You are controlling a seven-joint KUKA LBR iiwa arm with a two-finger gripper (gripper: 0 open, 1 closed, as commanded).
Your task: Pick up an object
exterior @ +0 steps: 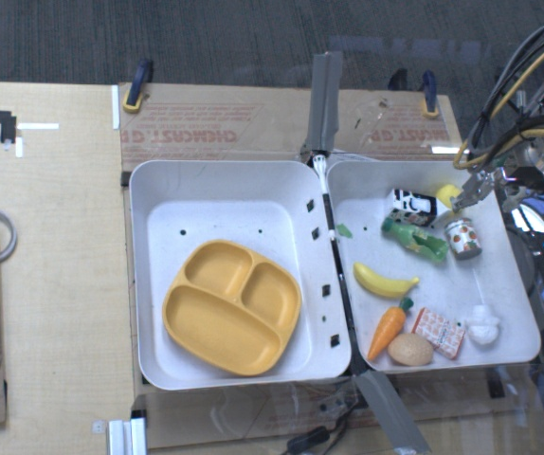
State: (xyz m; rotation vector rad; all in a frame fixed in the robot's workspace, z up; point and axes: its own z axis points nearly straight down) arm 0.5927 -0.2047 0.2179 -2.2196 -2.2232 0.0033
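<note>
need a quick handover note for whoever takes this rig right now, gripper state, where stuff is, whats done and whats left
Gripper: at the far right corner of the right bin, beside the yellow ball; nothing seen between its fingers, and whether they are open or shut cannot be told.

Right bin: black-and-white toy, green toy, small can, banana, carrot, potato, red-and-white packet, white lump.

Left bin: yellow divided plate.

Done: nothing lifted yet.

Left: close on one object, probably the ball or can nearest the gripper, and lift it.
</note>
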